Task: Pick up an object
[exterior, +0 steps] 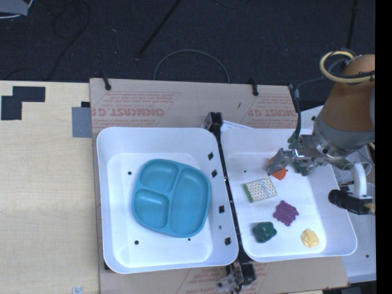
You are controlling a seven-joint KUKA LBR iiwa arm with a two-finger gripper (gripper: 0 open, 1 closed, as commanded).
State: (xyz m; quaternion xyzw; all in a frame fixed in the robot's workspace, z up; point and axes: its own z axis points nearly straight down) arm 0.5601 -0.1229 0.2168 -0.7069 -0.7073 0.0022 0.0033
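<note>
Orange lump (279, 174) beside gripper (277, 162), grip state unclear; knobbly purple piece (285, 212); smooth blue sectioned plate (171, 196)

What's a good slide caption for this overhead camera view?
Gripper low over an orange piece in the right bin; blue tray in the left bin.

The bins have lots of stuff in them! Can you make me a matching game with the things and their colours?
Things:
1. divided plate
2. bumpy grape-like toy
3. small lumpy toy in the near right corner
4. piece by the gripper

Colours:
A. yellow
B. orange
C. blue
D. purple

Pairs: 1-C, 2-D, 3-A, 4-B
</note>
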